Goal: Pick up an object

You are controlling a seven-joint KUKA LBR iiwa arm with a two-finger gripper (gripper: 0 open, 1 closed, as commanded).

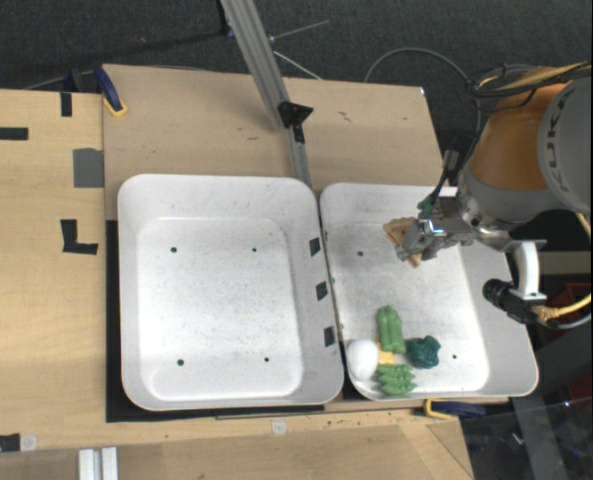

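Jaws (413, 240) hang over right bin (496, 368), upper part; can't tell their state. Toys sit well apart at bin's near edge, bunched: white ball (362, 355), green block (390, 329), dark green lump (423, 350), prob. slid there. Left bin (136, 268) beside it on desk (36, 268).

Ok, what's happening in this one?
A grey arm with an orange band reaches in over the right bin, its gripper in that bin's upper half. The objects sit apart from it, clustered at the bin's near edge: a green piece, a dark teal one, a white ball and a light green piece. Nothing visibly picked yet.
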